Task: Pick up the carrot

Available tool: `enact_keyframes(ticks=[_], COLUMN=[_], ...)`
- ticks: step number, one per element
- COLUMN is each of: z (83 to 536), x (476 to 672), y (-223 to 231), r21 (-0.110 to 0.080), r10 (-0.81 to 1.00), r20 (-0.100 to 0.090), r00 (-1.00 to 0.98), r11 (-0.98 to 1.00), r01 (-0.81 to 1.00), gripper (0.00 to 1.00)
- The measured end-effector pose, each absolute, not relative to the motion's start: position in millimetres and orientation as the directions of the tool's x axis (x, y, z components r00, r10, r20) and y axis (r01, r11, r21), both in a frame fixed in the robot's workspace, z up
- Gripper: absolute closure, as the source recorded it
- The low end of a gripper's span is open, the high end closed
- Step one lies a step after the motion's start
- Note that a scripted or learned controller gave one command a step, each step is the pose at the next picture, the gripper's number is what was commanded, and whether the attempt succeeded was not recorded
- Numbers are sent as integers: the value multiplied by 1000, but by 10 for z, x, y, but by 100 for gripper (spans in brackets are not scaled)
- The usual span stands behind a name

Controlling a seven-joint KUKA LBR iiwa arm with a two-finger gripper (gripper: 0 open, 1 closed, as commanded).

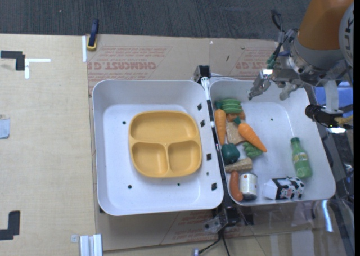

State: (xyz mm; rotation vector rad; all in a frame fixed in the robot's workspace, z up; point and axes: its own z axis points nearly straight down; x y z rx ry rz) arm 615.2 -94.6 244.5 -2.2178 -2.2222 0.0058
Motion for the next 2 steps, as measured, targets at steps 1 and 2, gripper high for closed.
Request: enact_keyframes(ticks=[1,2], z=[1063,1157], x=[6005,6013], y=[-999,-1012], r21=[-4,-3], r10=[996,995], r20=[-2,-2], r00=[95,102], r11=[-95,-102], r01=[996,995], gripper=[0,100])
